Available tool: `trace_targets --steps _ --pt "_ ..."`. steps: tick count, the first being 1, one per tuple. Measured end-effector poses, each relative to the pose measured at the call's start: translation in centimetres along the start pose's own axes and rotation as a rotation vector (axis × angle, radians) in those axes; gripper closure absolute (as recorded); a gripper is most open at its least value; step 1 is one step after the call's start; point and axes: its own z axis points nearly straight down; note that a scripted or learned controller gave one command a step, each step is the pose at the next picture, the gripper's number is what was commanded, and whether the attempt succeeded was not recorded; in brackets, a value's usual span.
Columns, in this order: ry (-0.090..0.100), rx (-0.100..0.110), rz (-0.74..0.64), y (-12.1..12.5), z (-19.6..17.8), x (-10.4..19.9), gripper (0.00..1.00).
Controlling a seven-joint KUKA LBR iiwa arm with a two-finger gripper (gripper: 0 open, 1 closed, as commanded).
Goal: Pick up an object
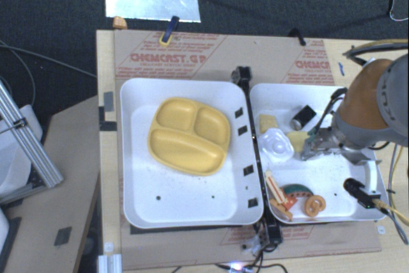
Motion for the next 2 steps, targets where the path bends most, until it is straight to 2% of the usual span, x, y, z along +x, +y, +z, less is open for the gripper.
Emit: trace_targets --steps 1,2 --pt "0.007 0.009 -0.003 -6.0 0.0 5.1 1.0" --pt "0.004 -0.009 -0.012 0.0 -10.7 9.1 1.0"
